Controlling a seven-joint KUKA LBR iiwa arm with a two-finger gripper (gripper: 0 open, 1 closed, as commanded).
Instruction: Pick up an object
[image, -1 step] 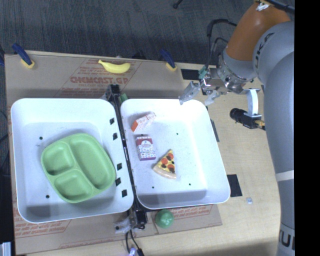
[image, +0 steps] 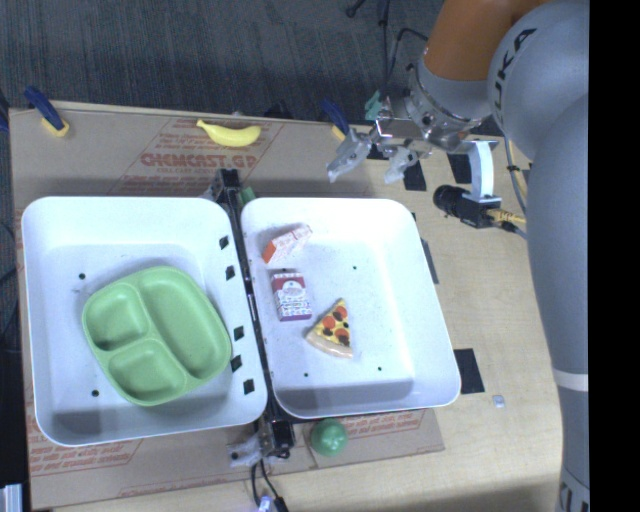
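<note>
Red lettering reading "CHEMCAST GP" shows on the brown cardboard sheet (image: 150, 165) at the counter's far edge, beside a yellow plastic banana (image: 229, 132). The right white bin (image: 425, 300) holds three things near its left wall — a small red-and-white carton (image: 287, 243), a red box with a white label too small to read (image: 291, 296), and a toy pizza slice (image: 333, 329). Its right half lies bare. The tool (image: 378, 163) hangs above the far rim, fingers spread wide, holding nothing. A green divided plate (image: 153, 334) fills the left bin (image: 50, 230).
</note>
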